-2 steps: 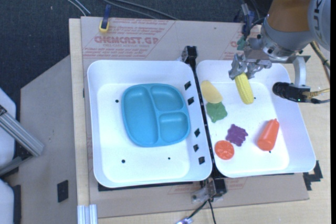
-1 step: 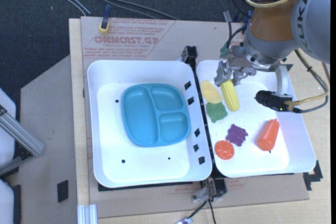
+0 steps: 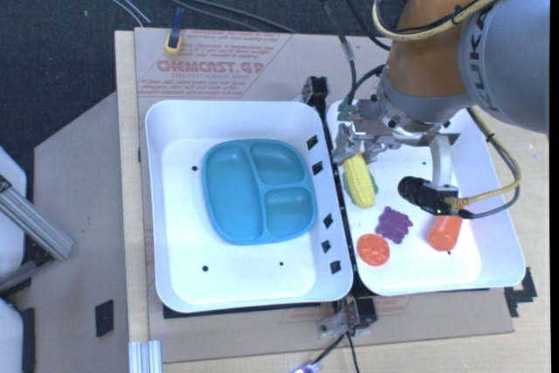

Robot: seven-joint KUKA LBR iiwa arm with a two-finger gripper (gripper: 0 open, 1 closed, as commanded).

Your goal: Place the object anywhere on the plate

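Yellow corn [image 3: 359, 180] lies in the right bin [image 3: 498, 262], close to its left wall, and you see the gripper [image 3: 356, 141] just above the upper end of it. If its fingers are apart or together, you cannot tell. The blue plate [image 3: 259, 189] sits in the left bin [image 3: 166, 188]. Near the corn are a purple piece [image 3: 395, 224], an orange-red round piece [image 3: 374, 251] and an orange piece [image 3: 445, 231].
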